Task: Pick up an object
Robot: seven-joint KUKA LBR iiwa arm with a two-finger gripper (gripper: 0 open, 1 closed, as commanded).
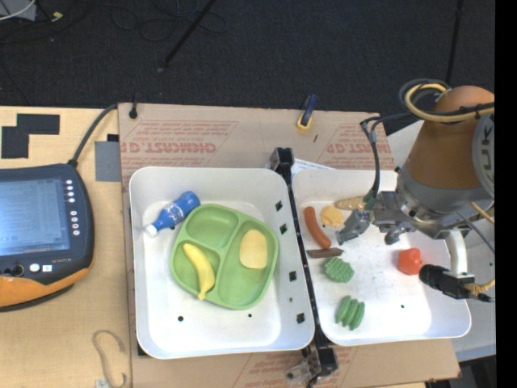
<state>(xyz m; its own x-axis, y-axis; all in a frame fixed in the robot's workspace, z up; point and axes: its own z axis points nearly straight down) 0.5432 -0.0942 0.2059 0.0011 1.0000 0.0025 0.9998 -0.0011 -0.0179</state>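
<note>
My gripper [374, 231] hangs over the middle of the right bin [452, 326], below the arm's orange band. Its fingers [353, 229] stand open, with bare bin floor between them. To the left of the gripper lie an orange-red sausage [317, 226] and a pale yellow piece [332, 216]. A brown strip [325, 253] and a knobbly green vegetable [338, 271] sit just below its left finger. A red piece [409, 260] rests to its lower right. A ribbed green vegetable [350, 311] lies near the bin's front.
The left bin [153, 330] holds a green divided plate [234, 293] with a banana [199, 268] and a yellow piece [253, 250], plus a blue bottle [173, 212]. A black divider [296, 257] separates the bins. A tablet [36, 225] lies far left.
</note>
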